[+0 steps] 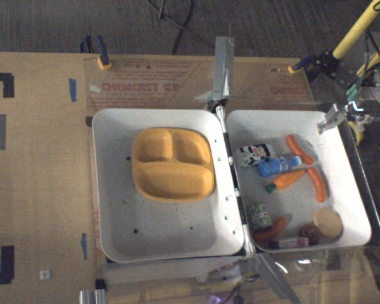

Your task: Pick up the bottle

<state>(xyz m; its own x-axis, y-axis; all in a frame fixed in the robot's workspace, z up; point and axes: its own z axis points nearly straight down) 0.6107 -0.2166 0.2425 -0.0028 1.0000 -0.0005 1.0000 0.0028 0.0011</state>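
Bottle (277, 166): blue, lying on its side in right bin (345, 189). Left of bottle: yellow divided plate (173, 163) in left bin (114, 189), then milk carton (256, 152) touching bottle. Right: orange carrot (287, 180), sausages (316, 183). Pincer (332, 118) near bin's far right corner; grip state cannot be told.

The desk (38, 189) is a tan board marked with black corner brackets and short strips of blue tape (72, 90). Two shallow white bins sit directly on it, touching: the left bin (114, 233) and the right bin (351, 189). A sheet of printed cardboard (152, 84) lies flat behind them.
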